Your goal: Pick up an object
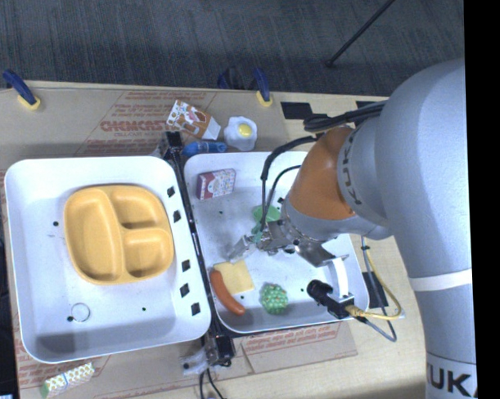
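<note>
The left bin (22, 243), smooth white plastic with rounded corners, holds a yellow divided tray (118, 232), glossy, with three shallow compartments. Outside its lower corner lies a small patterned packet (68, 378) on the cardboard. Above the seam between the bins sit a printed carton (186, 117), a blue item (205, 147) and a white-and-yellow cup-like piece (241, 132).

In the right bin (230, 322), a small red-and-white box (216, 183) lies near the top wall. Lower down, a pale yellow cheese-like slab (235, 278) touches an orange-red sausage shape (227, 294); a bumpy green ball (274, 298) rests just beside them. A green leafy piece (264, 211) lies partly under the wrist.

The gripper (264, 240) hangs low over the bin's middle, above the slab; the wrist and cables mask it.
</note>
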You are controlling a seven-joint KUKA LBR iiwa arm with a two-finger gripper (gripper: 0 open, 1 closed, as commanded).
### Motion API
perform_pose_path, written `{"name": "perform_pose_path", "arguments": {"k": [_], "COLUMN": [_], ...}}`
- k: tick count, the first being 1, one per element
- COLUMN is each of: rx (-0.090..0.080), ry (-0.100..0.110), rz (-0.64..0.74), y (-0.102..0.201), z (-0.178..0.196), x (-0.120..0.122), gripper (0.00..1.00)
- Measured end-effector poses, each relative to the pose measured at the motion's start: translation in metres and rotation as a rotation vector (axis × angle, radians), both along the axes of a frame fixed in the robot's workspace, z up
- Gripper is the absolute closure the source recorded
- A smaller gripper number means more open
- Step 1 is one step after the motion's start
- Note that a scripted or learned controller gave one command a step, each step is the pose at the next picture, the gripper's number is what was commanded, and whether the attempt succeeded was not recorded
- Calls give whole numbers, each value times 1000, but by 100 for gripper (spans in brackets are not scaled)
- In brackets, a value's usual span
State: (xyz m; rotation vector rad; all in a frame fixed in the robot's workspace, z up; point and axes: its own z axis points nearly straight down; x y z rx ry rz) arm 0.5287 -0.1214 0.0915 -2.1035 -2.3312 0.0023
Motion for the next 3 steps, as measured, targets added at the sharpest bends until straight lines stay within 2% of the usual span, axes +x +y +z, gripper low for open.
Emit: {"name": "perform_pose_path", "arguments": {"k": [1,3], "rx": [1,1], "ry": [3,2], "rz": [-95,-95], "y": [26,26], "z": [-1,-1], "x": [-53,-53], "gripper": [0,0]}}
